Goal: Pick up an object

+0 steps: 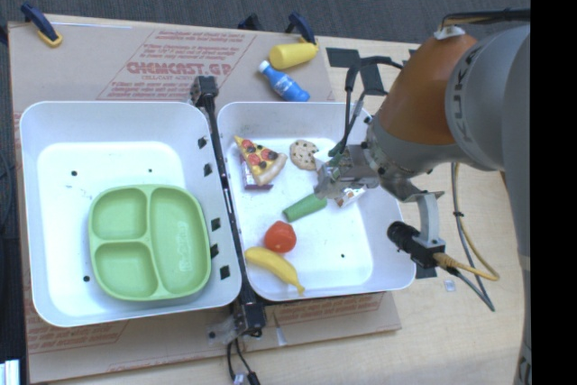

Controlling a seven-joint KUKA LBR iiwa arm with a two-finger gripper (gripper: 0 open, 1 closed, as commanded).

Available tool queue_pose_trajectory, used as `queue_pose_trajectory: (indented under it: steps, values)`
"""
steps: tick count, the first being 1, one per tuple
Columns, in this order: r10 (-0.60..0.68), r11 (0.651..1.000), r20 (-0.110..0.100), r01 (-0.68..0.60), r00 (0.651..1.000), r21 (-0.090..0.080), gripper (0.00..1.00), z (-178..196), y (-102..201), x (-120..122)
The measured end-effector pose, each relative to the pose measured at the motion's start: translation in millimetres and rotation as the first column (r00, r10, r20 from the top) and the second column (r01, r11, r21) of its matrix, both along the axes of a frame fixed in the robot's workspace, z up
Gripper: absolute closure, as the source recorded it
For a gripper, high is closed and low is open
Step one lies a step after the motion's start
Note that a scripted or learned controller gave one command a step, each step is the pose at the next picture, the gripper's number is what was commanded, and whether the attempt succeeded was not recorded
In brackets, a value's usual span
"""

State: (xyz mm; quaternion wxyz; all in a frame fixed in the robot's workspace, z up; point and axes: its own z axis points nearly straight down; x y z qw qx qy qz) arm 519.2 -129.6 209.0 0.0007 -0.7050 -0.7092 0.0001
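Lying just left of fingers (335, 187): green cucumber (305, 207), touching; finger state unclear.

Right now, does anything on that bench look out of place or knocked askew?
Two items sit outside the bins: a yellow toy and a blue bottle lying on its side on the cardboard behind the right bin. Everything else looks in order.
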Motion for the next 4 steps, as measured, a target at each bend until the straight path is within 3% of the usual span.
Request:
queue_pose_trajectory:
  steps: [1, 2, 3, 4]
  values:
    - [0.0, 1.0, -0.001, 0.0, 1.0, 0.0, 0.0, -1, 0, 0]
    - [0.004, 1.0, 0.003, -0.004, 1.0, -0.002, 0.0, -109, -6, 46]
    - [0.007, 1.0, -0.001, -0.007, 1.0, -0.002, 1.0, -100, -6, 45]
    - [-0.002, 1.0, 0.0, 0.002, 1.0, 0.0, 1.0, -22, -3, 17]
